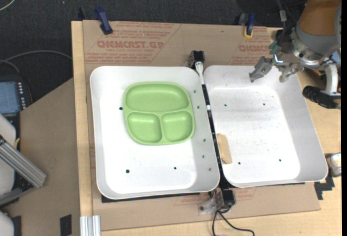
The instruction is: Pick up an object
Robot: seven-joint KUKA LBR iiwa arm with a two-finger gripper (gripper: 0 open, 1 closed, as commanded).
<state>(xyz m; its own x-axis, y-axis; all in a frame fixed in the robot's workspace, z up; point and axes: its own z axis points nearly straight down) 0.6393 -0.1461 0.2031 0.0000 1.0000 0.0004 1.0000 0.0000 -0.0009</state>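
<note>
In the camera view, two white bins are seen side by side on a brown board. The left bin (108, 164) is occupied by a green divided plate (159, 113), lying flat in its upper half with three compartments visible. In the right bin (287, 153), a small tan wooden piece (224, 148) is seen against the left wall, toward the lower part; its exact shape is hard to make out. The gripper (274, 68) is seen at the upper right of the frame, above the right bin's far edge, with its two fingers spread apart and nothing between them. The arm is cut off by the upper right frame edge.
</note>
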